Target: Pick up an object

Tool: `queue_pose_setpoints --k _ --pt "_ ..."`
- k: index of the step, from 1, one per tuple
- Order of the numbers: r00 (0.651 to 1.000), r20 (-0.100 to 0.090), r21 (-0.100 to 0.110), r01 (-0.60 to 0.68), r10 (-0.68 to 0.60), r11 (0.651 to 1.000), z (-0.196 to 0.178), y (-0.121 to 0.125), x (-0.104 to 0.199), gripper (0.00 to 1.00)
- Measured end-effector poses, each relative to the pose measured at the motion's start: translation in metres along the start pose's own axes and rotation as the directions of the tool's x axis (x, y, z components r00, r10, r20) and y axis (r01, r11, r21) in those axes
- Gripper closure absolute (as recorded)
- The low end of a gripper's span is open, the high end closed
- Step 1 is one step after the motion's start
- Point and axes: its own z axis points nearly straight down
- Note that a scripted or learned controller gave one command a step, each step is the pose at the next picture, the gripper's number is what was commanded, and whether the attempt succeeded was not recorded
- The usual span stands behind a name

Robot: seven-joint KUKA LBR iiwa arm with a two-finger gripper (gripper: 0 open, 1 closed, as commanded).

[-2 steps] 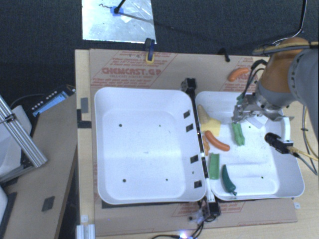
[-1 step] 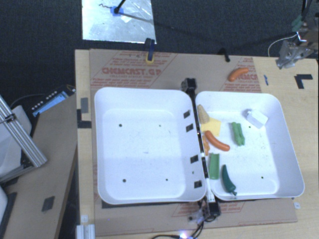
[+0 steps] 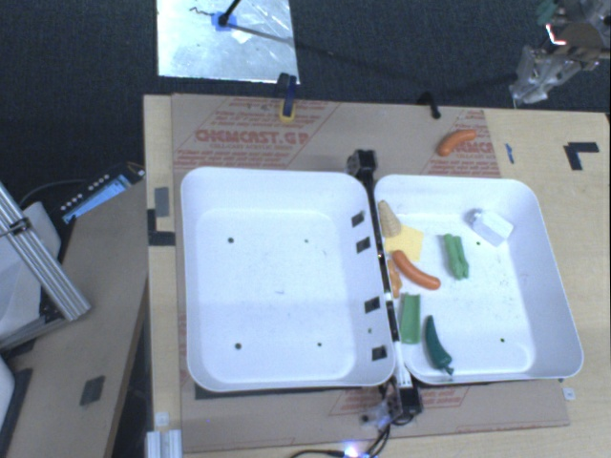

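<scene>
Camera view, looking down at a slant, takes in two white bins side by side on a brown board: the left bin and the right bin, joined along a black hinge strip. All the loose pieces inside a bin lie in the right bin. Counted, they come to seven: one orange sausage, one yellow cheese slice just under its upper end, one pale cone-shaped piece at the bin's left wall, one white block near the upper right, and three green pieces, namely a short green pod in the middle, a light green stick below the sausage, and a dark green pepper just beside that stick. A second orange sausage lies outside the bins on the board, above the right bin. One yellow and blue clip stands at the board's top edge. The gripper hangs at the upper right over the dark floor, well apart from both bins; it is blurred and partly cut off by the frame's edge, so whether its claw is apart or together cannot be told.
</scene>
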Motion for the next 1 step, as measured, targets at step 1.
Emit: queue_pose_setpoints --k 1 --pt "1.0 -0.001 0.0 0.001 -0.001 1.0 -0.0036 0.0139 0.0258 1.0"
